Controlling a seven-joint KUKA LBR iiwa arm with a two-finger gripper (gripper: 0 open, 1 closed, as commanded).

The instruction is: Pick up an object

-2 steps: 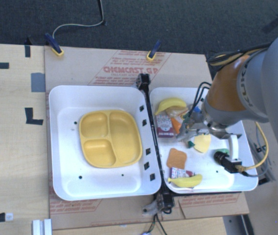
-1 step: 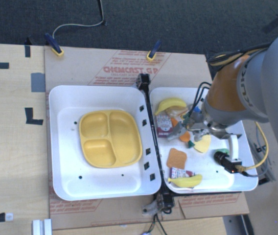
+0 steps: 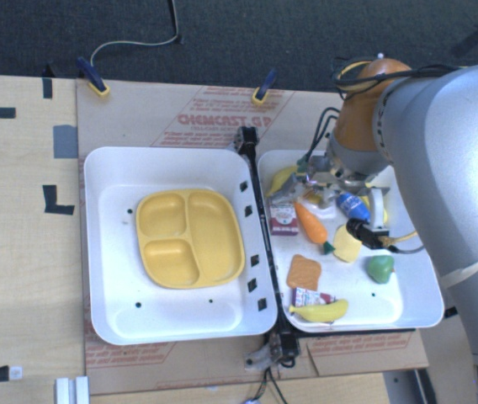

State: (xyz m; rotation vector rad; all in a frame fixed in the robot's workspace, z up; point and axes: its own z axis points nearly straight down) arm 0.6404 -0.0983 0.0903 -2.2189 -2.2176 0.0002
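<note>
You are looking down on the table [image 3: 20, 268], whose cardboard sheet [image 3: 214, 120] carries two shallow white bins side by side. The grey arm [image 3: 441, 141] enters from the right, its orange band [image 3: 361, 120] just above the wrist, reaching down over the upper part of the right bin [image 3: 416, 305]. The left bin [image 3: 108, 225] holds a yellow divided tray [image 3: 190, 237], lying flat near its centre.

Your end effector [image 3: 327, 179] sits low among the objects at the top of the right bin, but you cannot tell how wide it stands, since the wrist and clutter hide it. Just beside it lie an orange carrot [image 3: 310, 222], tilted, and a yellow banana-like piece [image 3: 283, 178] by the bin's left wall. A small red-and-white packet [image 3: 284, 219] rests left of the carrot. To the right you see a blue item [image 3: 353, 204], and below it a pale yellow block [image 3: 347, 245] and a green piece [image 3: 380, 268]. Lower down sit a toast-coloured slice [image 3: 304, 272], a second small packet [image 3: 309, 297] and a yellow banana [image 3: 319, 311] near the front rim.
</note>
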